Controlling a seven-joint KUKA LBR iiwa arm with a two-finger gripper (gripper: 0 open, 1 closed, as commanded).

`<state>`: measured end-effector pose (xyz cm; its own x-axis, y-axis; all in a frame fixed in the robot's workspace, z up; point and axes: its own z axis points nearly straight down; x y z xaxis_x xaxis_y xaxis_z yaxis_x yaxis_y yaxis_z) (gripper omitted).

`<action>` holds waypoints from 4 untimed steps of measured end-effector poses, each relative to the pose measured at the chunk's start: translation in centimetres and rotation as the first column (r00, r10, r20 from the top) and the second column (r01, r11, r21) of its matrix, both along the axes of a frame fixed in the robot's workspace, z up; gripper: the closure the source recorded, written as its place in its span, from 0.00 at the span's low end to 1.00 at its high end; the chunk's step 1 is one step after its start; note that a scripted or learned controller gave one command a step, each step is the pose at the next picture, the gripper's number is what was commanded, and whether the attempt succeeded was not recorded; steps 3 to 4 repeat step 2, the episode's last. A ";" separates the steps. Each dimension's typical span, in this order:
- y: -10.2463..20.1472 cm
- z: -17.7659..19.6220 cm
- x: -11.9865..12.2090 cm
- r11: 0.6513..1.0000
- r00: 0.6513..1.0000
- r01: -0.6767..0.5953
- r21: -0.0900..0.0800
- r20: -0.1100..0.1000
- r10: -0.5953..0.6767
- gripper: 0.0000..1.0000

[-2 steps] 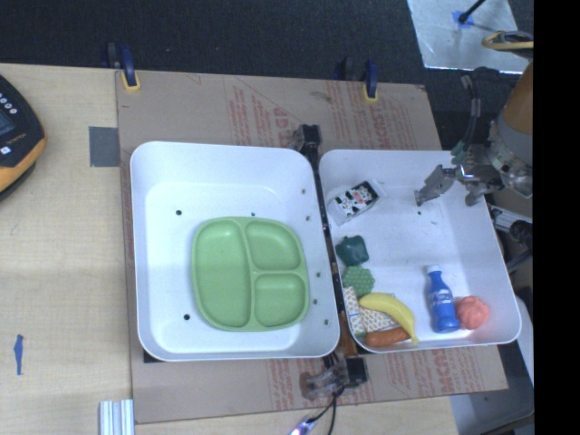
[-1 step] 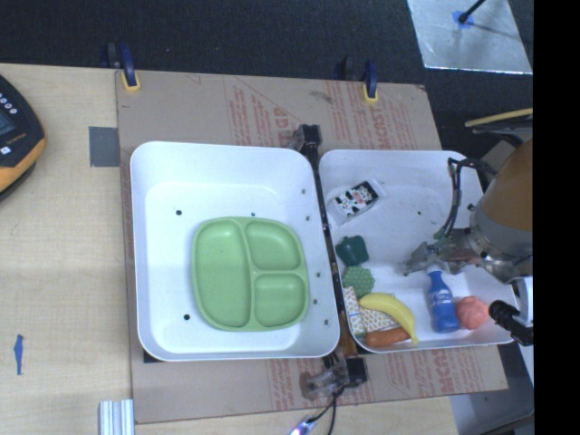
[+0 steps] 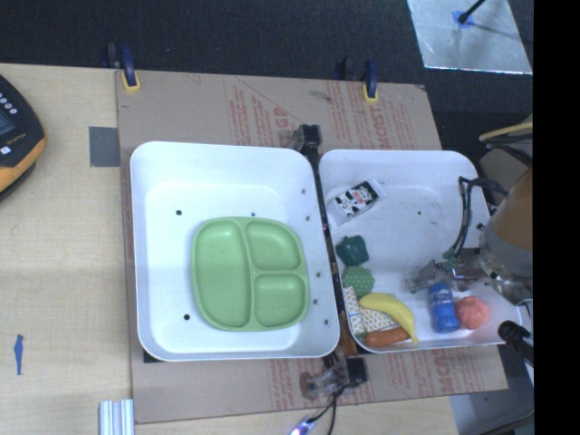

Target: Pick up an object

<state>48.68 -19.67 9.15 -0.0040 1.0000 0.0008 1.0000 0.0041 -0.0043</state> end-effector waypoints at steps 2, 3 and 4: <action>-1.5 0.0 6.6 1.000 1.000 0.000 -0.001 0.001 0.000 0.00; -1.5 0.0 6.6 1.000 1.000 0.000 -0.001 0.001 0.000 0.00; -1.5 0.0 6.6 1.000 1.000 0.000 -0.001 0.001 0.000 0.00</action>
